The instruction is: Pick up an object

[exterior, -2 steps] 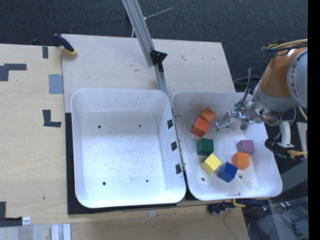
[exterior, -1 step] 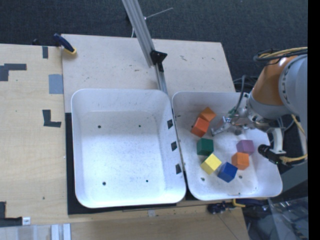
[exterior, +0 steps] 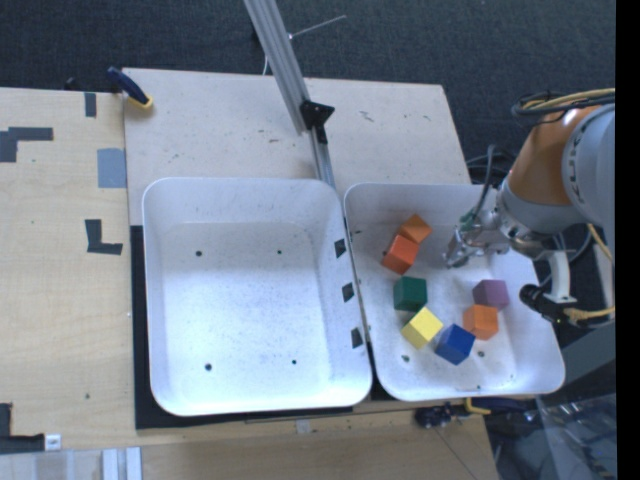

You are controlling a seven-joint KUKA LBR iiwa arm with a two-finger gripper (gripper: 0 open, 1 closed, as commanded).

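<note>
The right bin point(exterior: 520, 373) holds several small blocks. An orange block point(exterior: 415, 230) leans on an orange-red block point(exterior: 399, 254) at the upper left. Below them lie a green block point(exterior: 409, 293), a yellow block point(exterior: 423, 326) and a blue block point(exterior: 455, 344). A purple block point(exterior: 490, 292) sits above another orange block point(exterior: 481, 321) at the right. My gripper point(exterior: 461, 252) hangs low in the bin, right of the orange pair and above-left of the purple block. No block shows between its tips.
The left bin point(exterior: 160, 268) lies beside the right one. A slanted metal rail point(exterior: 285, 63) runs from the top down to the bins' shared edge. A blue and yellow tool point(exterior: 130, 88) lies on the bench at upper left. Cables point(exterior: 560, 98) loop at the arm.
</note>
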